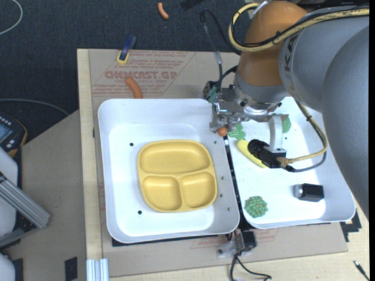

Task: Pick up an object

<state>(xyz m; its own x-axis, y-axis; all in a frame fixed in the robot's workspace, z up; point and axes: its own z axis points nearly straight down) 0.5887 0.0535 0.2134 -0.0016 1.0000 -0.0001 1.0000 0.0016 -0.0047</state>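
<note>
Cardboard (pixel 152 75) under white bins (pixel 117 157) | dark carpet (pixel 70 16) | gripper (pixel 225 119) state unclear

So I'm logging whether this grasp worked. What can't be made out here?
- Gripper: the wrist covers the fingers, so open or shut is unclear.
- Orange bit at the fingertips: too small to identify, or to tell whether it is held.
- Green item: mostly behind the arm.

1. A yellow three-compartment plate (pixel 176 175) lies in the left bin (pixel 111 174).
2. The gripper (pixel 225 123) hangs at the right bin's (pixel 328 206) upper left corner, over a small orange piece (pixel 222 131).
3. A banana (pixel 253 153), green broccoli (pixel 255 206) and a black block (pixel 309 192) lie in the right bin.
4. An orange carrot (pixel 134 87) rests on the counter (pixel 152 69).
</note>
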